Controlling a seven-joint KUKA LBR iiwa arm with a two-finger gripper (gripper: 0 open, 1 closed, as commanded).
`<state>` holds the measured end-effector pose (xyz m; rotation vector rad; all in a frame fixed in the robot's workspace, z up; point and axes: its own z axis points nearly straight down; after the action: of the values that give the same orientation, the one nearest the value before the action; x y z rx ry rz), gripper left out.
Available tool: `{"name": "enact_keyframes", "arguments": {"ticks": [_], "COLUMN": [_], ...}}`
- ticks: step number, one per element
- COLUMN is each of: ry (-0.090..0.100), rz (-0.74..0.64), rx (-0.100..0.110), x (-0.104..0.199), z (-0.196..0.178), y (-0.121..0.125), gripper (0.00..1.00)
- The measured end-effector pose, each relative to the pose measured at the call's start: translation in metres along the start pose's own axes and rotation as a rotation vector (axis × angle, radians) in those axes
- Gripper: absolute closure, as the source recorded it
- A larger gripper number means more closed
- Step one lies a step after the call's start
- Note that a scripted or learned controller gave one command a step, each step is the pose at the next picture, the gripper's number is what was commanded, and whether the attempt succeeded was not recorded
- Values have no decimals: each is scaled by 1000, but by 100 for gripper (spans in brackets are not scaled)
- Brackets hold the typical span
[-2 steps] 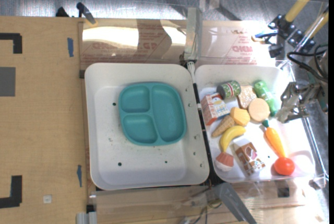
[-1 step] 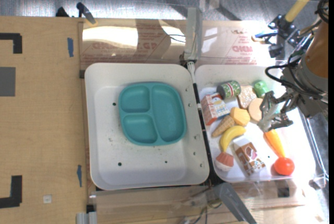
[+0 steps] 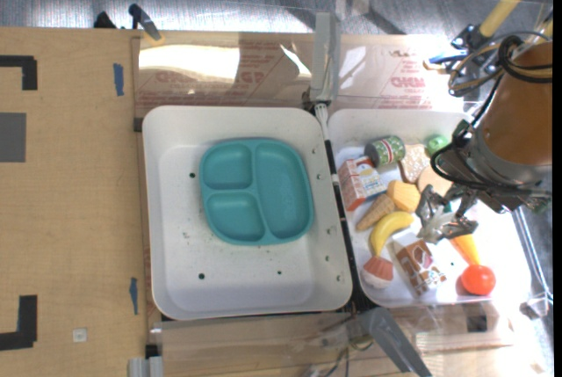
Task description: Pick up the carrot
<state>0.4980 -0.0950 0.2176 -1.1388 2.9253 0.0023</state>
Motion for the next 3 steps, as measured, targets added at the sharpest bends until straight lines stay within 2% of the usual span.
{"name": "enact_keyframes", "arguments": {"ticks": [1,2,3], "ry": [-1,-12,-6], "rz": [0,118,195], "rx": [2,16,10], "x": [0,14,51], "z": [-1,92,128], "y": [0,-38,-94], "gripper": [0,0,0]}}
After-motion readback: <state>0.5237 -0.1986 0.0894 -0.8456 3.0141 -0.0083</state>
